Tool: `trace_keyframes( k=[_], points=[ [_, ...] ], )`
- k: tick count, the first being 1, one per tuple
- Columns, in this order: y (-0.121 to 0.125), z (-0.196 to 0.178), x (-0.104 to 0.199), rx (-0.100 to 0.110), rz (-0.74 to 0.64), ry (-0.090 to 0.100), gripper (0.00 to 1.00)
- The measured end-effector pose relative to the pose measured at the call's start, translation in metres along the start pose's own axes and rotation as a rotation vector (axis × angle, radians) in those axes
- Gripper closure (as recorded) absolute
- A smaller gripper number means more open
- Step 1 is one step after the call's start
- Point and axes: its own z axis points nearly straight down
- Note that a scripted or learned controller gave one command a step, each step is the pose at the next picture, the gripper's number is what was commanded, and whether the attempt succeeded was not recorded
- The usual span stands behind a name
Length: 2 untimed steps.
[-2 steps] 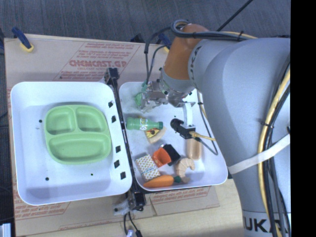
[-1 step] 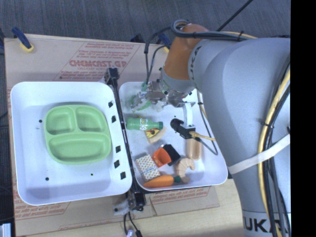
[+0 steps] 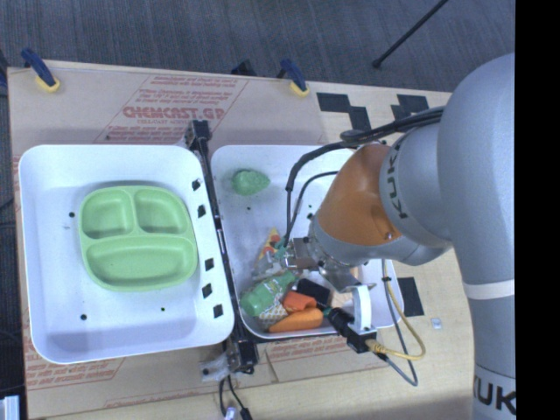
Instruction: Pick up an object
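Picking from this heap will go best, I judge, if the hand settles on one piece that stands clear of its neighbours. It hangs low over the near end of the right bin, tucked under the wrist, so whether it is open or closed cannot be told. Beneath it lies the clutter: an orange carrot against the near wall, a reddish piece touching it, a green leafy toy just beside them and a small many-coloured item a little further in. The carrot looks the firmest target, though the wall crowds it — a centred descent would matter. A green lump sits alone at the far end (easier, but well apart from the hand). The left bin holds a green divided plate, out of the way.
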Motion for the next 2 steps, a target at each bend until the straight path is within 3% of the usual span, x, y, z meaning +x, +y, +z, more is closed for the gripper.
trace_keyframes(
  k=[1,2],
  points=[
    [0.001,-0.010,0.001,-0.001,-0.006,0.001,1.00],
    [-0.019,-0.101,0.018,-0.003,0.130,0.000,1.00]
  ],
)
